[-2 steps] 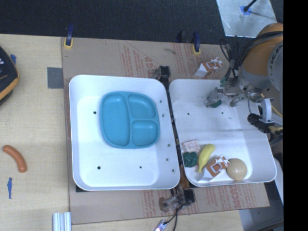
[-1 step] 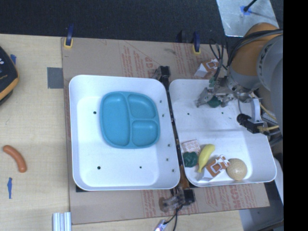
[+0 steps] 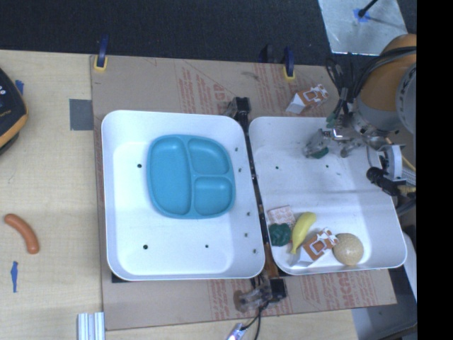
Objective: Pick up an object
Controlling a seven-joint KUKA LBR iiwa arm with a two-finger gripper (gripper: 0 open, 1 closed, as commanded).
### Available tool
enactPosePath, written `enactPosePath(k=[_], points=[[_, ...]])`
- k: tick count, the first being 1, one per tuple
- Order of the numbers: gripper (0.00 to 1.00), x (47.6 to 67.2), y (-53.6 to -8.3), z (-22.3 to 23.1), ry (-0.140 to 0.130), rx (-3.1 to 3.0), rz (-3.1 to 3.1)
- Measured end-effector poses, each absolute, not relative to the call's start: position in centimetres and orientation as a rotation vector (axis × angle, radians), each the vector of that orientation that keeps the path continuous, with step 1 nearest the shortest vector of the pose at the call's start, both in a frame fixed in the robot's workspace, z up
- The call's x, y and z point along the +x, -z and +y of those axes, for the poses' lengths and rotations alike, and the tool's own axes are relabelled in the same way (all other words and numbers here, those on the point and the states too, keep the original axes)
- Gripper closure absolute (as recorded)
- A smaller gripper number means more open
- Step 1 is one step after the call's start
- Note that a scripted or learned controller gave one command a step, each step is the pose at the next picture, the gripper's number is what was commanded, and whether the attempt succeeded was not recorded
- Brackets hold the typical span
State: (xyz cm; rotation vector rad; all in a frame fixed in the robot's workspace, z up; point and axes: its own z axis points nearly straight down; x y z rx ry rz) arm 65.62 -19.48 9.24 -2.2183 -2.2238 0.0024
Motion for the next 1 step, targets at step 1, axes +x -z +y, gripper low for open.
enactPosePath(k=[1], points=[[0.0, 65.63, -9.2, -14.14, -0.005, -2.213, -2.226]])
